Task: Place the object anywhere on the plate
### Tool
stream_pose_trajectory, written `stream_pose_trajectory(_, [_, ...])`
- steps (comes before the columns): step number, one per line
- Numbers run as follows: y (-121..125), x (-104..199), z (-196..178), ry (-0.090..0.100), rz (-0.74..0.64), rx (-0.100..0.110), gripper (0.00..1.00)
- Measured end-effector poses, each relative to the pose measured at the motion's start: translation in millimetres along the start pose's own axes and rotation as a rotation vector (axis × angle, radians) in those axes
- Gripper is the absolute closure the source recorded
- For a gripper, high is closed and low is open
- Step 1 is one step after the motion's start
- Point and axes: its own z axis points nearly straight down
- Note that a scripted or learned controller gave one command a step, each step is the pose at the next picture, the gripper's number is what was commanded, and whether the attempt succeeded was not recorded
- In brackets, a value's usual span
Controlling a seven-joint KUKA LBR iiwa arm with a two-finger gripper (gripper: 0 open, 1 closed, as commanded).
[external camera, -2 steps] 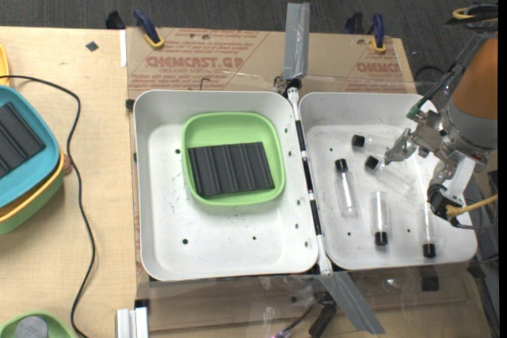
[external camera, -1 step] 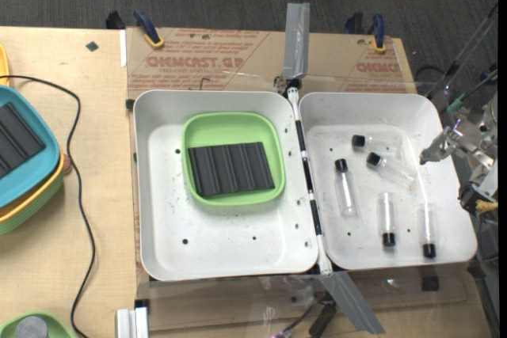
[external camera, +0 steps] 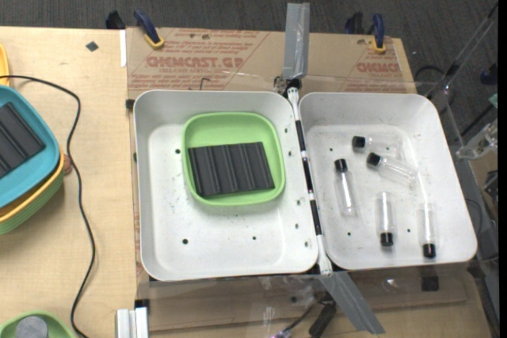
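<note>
Plainly, the vials (external camera: 383,202) lie in the right bin (external camera: 444,123), the green plate (external camera: 273,131) leftward; the gripper's state cannot be told.

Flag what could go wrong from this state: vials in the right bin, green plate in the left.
1. The clear vials are see-through against the white right bin, so a grasp could easily miss.
2. Two vials lie close together near the top; a pick there may nudge both.
3. The green plate holds a ribbed dark insert; a round vial might roll once dropped.
</note>
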Motion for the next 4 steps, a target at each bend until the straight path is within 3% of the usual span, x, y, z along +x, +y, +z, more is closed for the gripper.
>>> stream_pose_trajectory(1, [6.7, -5.8, -12.4, -0.002, 0.127, 0.002, 0.0])
stream_pose_trajectory(2, [6.2, -5.5, 19.8, -0.002, 0.242, 0.004, 0.0])
stream_pose_trajectory(3, [6.8, -5.6, -17.5, -0.001, 0.342, 0.001, 0.0])
stream_pose_trajectory(4, [6.8, -5.5, -12.4, -0.001, 0.43, 0.002, 0.0])
